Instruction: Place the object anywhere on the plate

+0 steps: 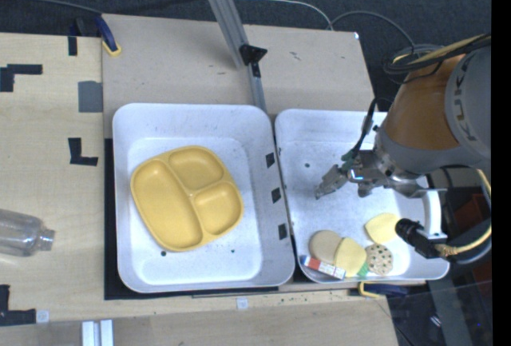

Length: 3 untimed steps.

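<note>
A yellow plate [185,196] with three compartments lies in the left bin [144,125], and nothing rests on it. In the right bin [319,133], my gripper [343,186] hovers over the bare middle of the floor, open, with nothing between its fingers. Along that bin's front edge sit small toy foods: a tan round piece [323,244], a yellow piece [351,255], a speckled cookie [380,259], another yellow piece [382,226] and a red and white item [322,265]. They lie just in front of and to the right of the gripper, apart from it.
A slanted metal pole [223,5] crosses above the back of the bins. A clear plastic bottle [24,234] lies on the bench at far left. Cables trail behind the right bin. The arm's grey and orange body [427,117] overhangs the right bin's right side.
</note>
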Each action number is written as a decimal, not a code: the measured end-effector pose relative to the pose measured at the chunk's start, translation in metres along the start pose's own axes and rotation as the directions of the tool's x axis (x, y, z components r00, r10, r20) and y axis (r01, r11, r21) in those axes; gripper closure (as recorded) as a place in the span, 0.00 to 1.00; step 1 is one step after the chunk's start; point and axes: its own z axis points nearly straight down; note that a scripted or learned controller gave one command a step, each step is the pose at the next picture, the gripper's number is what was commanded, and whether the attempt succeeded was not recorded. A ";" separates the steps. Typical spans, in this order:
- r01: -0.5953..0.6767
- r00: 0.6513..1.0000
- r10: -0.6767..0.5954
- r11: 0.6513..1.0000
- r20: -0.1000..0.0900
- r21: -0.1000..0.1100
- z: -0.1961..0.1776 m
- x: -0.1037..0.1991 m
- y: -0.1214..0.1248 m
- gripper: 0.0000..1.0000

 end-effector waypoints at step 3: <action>0.003 1.000 -0.003 1.000 -0.002 0.010 0.005 0.105 -0.022 0.00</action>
